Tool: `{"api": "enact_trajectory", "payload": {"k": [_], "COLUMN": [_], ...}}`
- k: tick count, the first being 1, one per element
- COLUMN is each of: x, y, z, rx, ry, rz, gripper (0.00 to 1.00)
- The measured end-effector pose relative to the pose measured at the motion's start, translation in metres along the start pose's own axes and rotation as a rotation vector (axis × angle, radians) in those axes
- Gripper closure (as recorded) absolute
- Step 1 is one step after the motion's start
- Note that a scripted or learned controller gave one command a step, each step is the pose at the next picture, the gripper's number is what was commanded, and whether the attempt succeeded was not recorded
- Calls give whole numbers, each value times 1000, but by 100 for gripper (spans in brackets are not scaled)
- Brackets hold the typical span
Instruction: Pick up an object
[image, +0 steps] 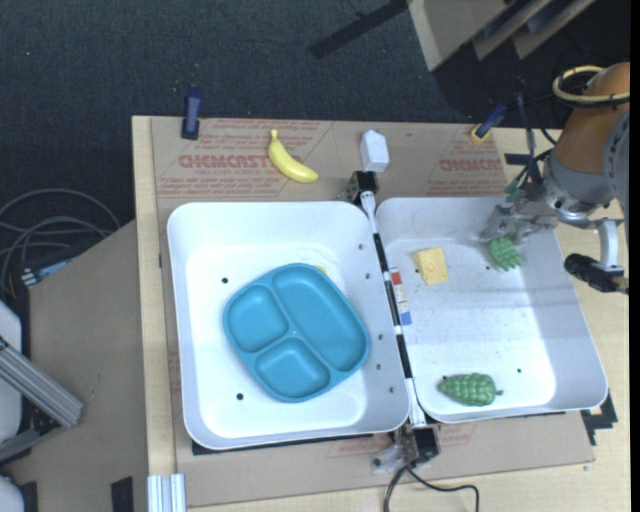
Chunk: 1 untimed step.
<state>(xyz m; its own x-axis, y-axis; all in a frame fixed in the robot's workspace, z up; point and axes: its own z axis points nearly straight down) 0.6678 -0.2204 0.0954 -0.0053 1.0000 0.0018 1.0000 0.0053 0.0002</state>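
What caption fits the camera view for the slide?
Arm's tool over a green toy in the right bin; blue tray in the left bin.

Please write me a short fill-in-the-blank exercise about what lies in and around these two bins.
1. The blue tray lies in the ____ bin.
2. The cheese is ____ in colour.
3. The banana lies on the ____, outside both bins.
4. The gripper hovers over the right bin's ____ corner.

Missing words: left; yellow; cardboard; far right

Banana (291, 160) on cardboard (230, 165)
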Motion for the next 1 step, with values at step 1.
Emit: {"api": "enact_trajectory", "payload": {"k": [1], "x": [72], "y": [0], "z": [10], "rx": [-1], "ry": [0], "rz": [3], "gripper": [100]}}
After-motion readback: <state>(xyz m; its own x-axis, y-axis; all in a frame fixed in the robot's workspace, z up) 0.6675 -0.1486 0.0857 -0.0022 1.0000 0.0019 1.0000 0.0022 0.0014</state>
